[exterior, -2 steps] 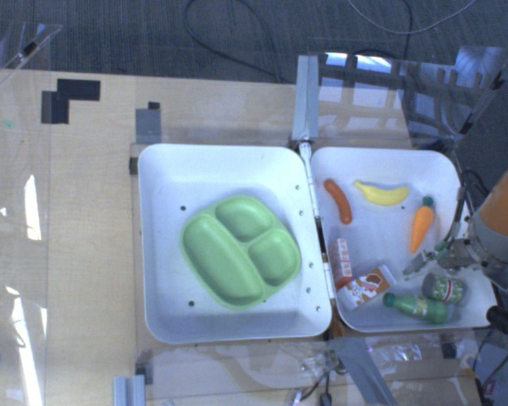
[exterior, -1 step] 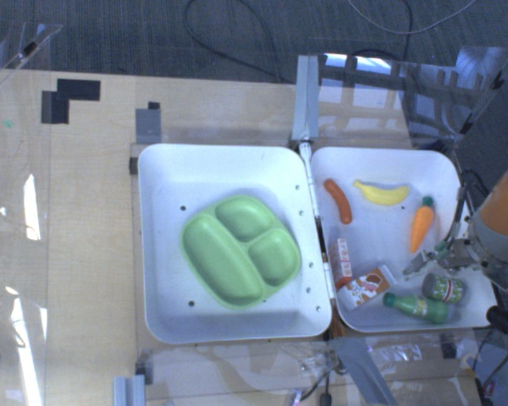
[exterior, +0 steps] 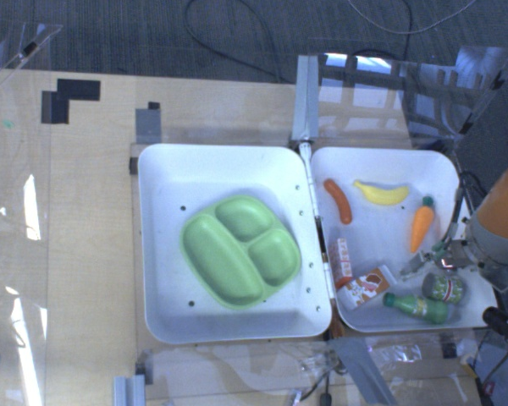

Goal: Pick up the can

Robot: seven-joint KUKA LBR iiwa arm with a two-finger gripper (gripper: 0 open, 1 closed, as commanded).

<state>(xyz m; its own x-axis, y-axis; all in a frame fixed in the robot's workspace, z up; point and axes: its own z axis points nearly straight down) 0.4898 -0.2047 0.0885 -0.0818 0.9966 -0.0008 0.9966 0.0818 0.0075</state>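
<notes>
The can (exterior: 444, 288), with a silver top and a green label, sits in the right bin (exterior: 381, 161) near its front right corner. My gripper (exterior: 424, 259) hovers just above and left of the can, between it and the carrot (exterior: 420, 223). Its fingers look spread apart, with nothing between them. The grey arm with its orange band (exterior: 503, 211) comes in from the right edge.
The right bin also holds a green bottle (exterior: 416, 307) lying against the can's left side, a small red and white carton (exterior: 368, 287), a red packet (exterior: 343, 260), a sausage (exterior: 338, 201) and a banana (exterior: 382, 194). The left bin (exterior: 161, 227) holds a green divided plate (exterior: 240, 249).
</notes>
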